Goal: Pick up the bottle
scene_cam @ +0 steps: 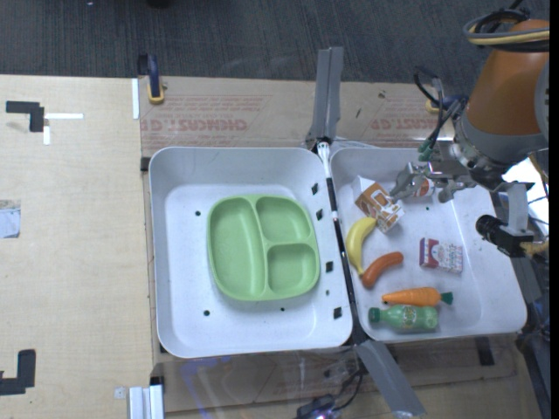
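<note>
Bins: two white [162,260] [489,225]. Contents: one green divided plate [262,247], one green bottle [403,319], one carrot [417,297], one banana [358,241]. Also one sausage [382,268], one brown carton [380,206], one red-and-white packet [441,255].

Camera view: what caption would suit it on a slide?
Robot hand hovers at the right bin's far end; the green bottle lies at its near edge, beside a carrot.

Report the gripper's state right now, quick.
Gripper: cannot be told; it sits over the far part of the right bin, near the brown carton, far from the bottle.
</note>
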`<state>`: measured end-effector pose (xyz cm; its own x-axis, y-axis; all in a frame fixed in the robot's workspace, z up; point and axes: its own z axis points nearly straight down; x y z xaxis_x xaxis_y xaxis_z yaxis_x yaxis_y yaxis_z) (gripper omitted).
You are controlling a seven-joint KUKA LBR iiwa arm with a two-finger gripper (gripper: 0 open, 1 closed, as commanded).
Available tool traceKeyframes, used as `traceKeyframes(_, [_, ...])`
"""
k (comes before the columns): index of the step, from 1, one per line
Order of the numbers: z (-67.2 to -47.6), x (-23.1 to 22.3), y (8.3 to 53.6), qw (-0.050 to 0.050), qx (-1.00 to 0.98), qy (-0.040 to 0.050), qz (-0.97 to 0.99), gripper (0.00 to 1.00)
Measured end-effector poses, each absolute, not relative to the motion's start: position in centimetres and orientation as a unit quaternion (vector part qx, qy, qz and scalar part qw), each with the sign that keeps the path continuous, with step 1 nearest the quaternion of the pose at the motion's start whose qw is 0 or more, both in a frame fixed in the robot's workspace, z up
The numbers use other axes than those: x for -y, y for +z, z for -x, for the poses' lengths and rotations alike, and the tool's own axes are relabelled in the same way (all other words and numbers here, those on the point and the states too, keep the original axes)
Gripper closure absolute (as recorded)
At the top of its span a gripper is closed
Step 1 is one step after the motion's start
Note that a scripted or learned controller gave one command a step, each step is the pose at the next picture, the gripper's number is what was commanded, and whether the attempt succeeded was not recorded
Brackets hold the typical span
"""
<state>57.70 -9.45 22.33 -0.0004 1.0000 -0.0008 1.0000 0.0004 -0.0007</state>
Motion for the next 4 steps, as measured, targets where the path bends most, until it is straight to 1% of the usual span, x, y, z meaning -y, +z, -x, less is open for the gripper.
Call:
traceKeyframes(1, [-64.2, 13.4, 32.8, 0.001, -0.8, -0.0004, -0.6, 0.0])
traceKeyframes(2, [-61.0, 4.3, 21.2, 0.0, -0.826, -0.0004, -0.563, 0.0])
traceKeyframes(3, [-62.7, -4.0, 19.2, 0.001, -0.861, -0.0001, -0.509, 0.0])
traceKeyframes(4, [-65.9, -12.2, 16.2, 0.001, -0.909, 0.0002, -0.418, 0.0])
